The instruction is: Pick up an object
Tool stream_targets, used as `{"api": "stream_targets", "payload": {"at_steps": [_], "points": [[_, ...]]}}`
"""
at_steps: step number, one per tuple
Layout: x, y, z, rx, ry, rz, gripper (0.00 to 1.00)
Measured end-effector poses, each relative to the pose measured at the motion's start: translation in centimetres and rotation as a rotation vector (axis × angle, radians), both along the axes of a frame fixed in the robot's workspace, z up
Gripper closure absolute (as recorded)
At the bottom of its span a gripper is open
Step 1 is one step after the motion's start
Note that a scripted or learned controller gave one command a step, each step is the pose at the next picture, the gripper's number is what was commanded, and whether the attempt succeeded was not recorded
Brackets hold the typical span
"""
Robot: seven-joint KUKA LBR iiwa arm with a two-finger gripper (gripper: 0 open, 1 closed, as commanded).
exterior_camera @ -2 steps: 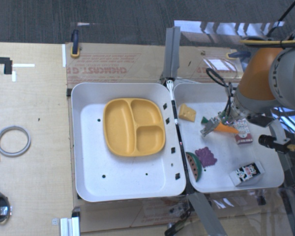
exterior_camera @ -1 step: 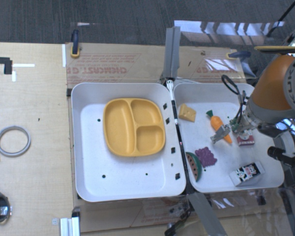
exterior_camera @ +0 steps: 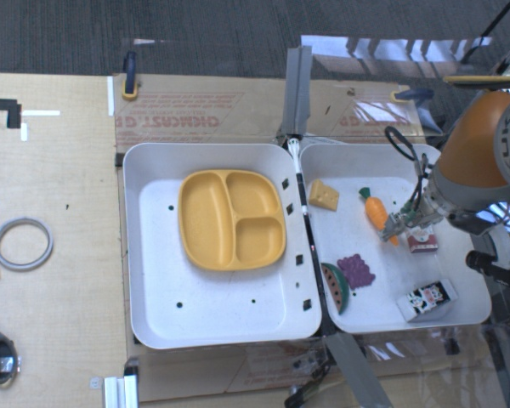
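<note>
Gripper: gripper (exterior_camera: pixel 399 225) low in the right bin (exterior_camera: pixel 459 308), its tip beside the lower end of the toy carrot (exterior_camera: pixel 375 211); whether it is apart or together cannot be told.
Carrot: orange with a green top, lying aslant just left of the gripper, touching or nearly so.
Near things: small red-and-white box (exterior_camera: pixel 422 242) just right of the gripper; cheese wedge (exterior_camera: pixel 325 196) further left; purple grapes (exterior_camera: pixel 356 270), watermelon slice (exterior_camera: pixel 335 286) and black-and-white carton (exterior_camera: pixel 427 298) nearer the front.
Left bin: left bin (exterior_camera: pixel 153 313) holds a yellow divided plate (exterior_camera: pixel 232 219).
</note>
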State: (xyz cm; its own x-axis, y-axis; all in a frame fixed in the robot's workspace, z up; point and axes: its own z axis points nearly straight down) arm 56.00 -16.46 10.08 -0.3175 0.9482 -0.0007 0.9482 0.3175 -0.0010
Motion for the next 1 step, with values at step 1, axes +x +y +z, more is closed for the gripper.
{"api": "stream_targets", "payload": {"at_steps": [1], "points": [[5.52,8.3,13.25,-0.002,0.0,-0.204,1.0]]}}
